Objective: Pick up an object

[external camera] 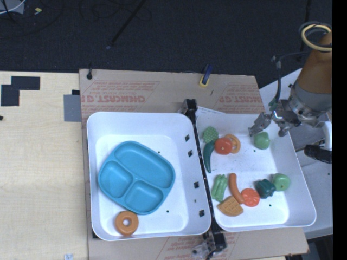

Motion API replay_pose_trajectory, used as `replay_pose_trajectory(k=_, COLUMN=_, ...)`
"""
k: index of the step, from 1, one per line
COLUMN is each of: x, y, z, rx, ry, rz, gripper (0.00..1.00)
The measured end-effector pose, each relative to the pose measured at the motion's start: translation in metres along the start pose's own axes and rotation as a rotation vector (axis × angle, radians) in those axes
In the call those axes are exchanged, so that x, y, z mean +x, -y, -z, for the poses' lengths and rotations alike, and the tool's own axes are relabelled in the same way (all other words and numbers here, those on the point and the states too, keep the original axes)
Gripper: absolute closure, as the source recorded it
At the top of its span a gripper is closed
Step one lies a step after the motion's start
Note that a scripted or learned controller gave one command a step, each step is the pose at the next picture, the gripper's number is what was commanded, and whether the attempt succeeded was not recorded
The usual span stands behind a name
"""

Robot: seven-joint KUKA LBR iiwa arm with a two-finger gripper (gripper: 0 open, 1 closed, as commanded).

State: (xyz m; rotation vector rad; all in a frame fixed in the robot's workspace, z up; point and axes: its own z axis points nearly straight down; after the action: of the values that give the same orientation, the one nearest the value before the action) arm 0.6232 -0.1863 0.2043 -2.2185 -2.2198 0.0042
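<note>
Gripper (269, 124): far right of right bin (303, 199) — jaws spread wide, holding nothing
Green ball (262, 140): just near the jaws
Left bin (92, 161): blue tray (136, 176), donut (127, 222)

Two white bins (92, 145); one blue tray (136, 176); one donut (127, 222); ten toy foods (250, 197).

Arm (315, 72) enters from the right edge, upper part of the view. Orange band sits above the grey wrist housing (309, 101), seen nearly end-on, with a pale ring at its top. Dark cable loops down the wrist's left side. Gripper (271, 124) hangs below and left of the wrist, angled down and leftward. Two grey fingers (259, 124) are spread apart, nothing between them.
</note>
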Motion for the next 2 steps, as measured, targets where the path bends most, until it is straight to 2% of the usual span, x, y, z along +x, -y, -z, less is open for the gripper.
replay_pose_trajectory(k=1, x=0.009, y=0.006, z=-0.054, rx=0.001, ry=-0.001, rz=-0.001, gripper=0.00)
replay_pose_trajectory(k=2, x=0.000, y=0.007, z=-0.107, rx=0.000, ry=0.000, rz=0.000, gripper=0.00)
